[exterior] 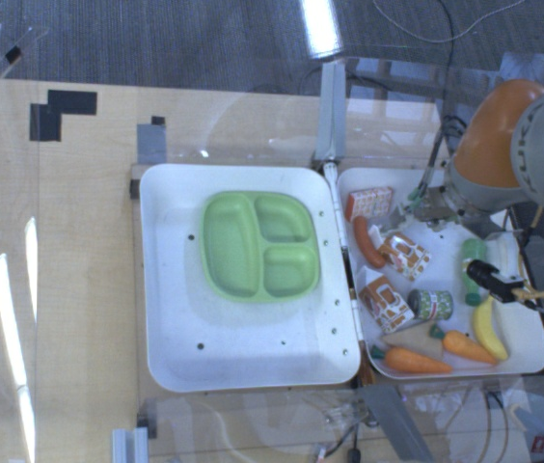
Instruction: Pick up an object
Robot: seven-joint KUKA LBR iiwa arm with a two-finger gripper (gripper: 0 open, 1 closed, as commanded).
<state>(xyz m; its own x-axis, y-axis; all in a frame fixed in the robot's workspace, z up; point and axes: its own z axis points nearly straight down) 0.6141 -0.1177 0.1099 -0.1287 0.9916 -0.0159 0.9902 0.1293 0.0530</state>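
Near edge of the right bin: two carrots, a banana, a small can, cartons just left. Gripper sits at the far end near the sausage; we can't tell its finger state, nothing visibly held. We'd go for the can or banana with the clearest gap, descend straight, and avoid the green tray bin.

The grey arm is cut off by the frame's right edge and hides the right bin's upper right corner.
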